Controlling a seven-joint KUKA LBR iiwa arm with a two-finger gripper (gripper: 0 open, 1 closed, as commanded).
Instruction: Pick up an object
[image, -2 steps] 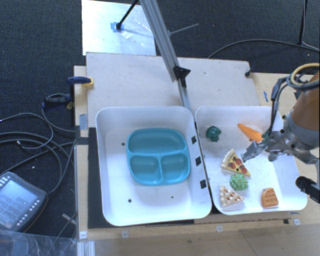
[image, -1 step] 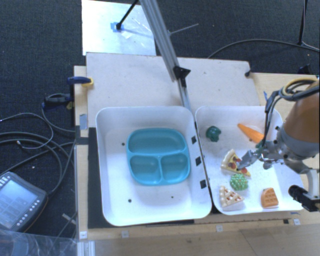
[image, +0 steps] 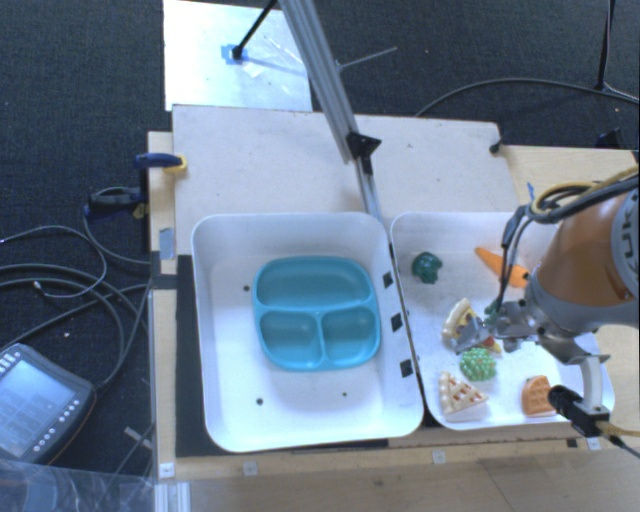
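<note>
Pale board covered the counter (image: 270, 160), bearing two shallow white bins. Over the right bin (image: 432, 225), the tool (image: 487, 335) hung just above a bumpy green toy (image: 478, 364) beside a yellow-white wedge (image: 459, 320). Descending squarely onto one piece, clear of its neighbours, would serve best. Whether the tool was spread or pressed together, I could not tell; the wrist masked it.

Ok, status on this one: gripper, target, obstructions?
Gripper low in right bin, above green bumpy toy. Nothing visibly held. Pizza slice, sandwich wedge crowd close.
</note>
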